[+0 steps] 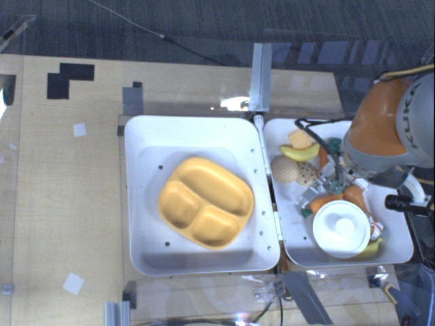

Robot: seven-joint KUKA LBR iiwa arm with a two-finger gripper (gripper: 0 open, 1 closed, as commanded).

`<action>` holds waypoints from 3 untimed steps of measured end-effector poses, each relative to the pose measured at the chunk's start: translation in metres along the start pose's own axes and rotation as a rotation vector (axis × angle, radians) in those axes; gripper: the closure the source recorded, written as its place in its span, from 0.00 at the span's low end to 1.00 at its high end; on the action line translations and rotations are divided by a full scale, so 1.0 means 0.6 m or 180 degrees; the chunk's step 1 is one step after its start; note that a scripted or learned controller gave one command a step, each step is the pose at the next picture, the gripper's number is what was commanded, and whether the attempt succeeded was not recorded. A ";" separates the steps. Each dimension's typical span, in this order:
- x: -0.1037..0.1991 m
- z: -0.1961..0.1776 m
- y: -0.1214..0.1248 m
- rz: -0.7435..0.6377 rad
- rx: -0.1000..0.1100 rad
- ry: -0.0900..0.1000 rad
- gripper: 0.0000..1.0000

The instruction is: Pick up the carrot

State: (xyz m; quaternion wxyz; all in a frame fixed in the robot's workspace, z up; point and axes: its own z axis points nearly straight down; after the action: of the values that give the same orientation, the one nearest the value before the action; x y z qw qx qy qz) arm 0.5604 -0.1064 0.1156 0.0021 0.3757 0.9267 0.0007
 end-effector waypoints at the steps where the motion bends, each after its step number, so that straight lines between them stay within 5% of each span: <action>1: 0.008 0.046 0.032 0.1916 -0.0013 -0.0005 0.00; 2: 0.040 0.045 -0.006 0.1947 -0.0022 -0.0014 0.00; 3: 0.039 0.024 0.000 0.1918 -0.0045 -0.0025 1.00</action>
State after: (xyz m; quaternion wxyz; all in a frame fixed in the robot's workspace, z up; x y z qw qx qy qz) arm 0.5437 -0.0903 0.1011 0.0080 0.6338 0.7735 0.0062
